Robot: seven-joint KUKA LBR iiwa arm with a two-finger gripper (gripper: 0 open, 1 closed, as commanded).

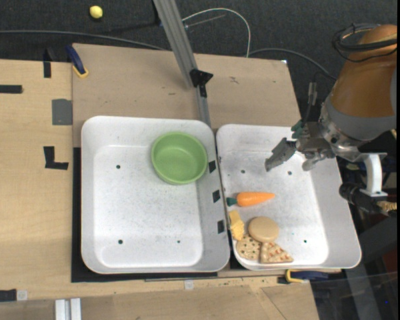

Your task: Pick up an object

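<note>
Wooden bench under two white bins: nearest you, biscuits [263, 245] crowd the right bin's [333, 245] front corner (pushed there, probably), with the carrot [255, 198] just behind. Farther back, your gripper [295, 157] hovers spread, grasping nothing. The green bowl [179, 157] sits in the left bin [100, 199].

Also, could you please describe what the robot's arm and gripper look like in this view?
The arm is grey with a wide, rounded orange band above the wrist and a dark cable looped over its top. The gripper is dark grey metal with two slim fingers.
</note>
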